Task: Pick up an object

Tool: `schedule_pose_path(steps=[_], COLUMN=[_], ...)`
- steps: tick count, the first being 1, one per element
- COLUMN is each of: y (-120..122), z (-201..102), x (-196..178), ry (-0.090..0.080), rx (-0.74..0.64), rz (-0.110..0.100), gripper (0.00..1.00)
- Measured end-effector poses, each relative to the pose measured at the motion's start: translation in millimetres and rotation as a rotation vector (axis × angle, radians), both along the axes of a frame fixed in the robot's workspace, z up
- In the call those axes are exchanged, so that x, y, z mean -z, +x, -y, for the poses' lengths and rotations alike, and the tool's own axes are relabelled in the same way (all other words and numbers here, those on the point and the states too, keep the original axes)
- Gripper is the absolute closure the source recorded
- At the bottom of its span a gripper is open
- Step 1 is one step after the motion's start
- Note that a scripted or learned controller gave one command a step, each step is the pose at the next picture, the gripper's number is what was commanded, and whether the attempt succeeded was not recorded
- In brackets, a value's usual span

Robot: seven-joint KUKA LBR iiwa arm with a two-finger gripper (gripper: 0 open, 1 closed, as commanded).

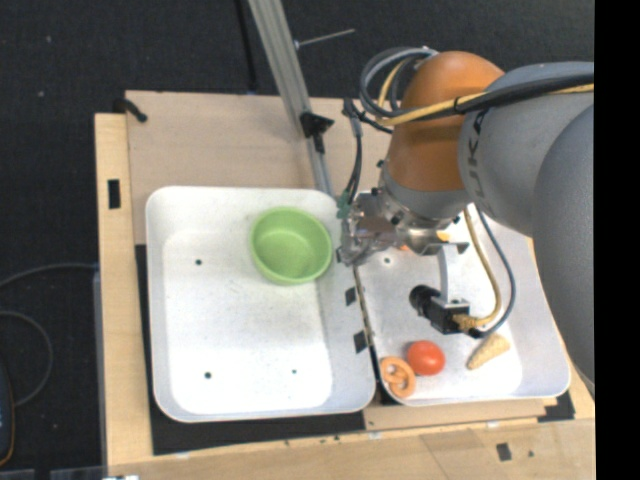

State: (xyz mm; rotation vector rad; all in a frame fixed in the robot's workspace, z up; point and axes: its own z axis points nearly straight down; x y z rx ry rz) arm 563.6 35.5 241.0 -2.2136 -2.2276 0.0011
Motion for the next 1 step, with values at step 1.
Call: schedule_pose_path(steps=[1], y=[9.3], z=[-45.1], x=[8.6], ry=[-0.001], rx=[0.0], rz=[0.002], gripper=[1.0])
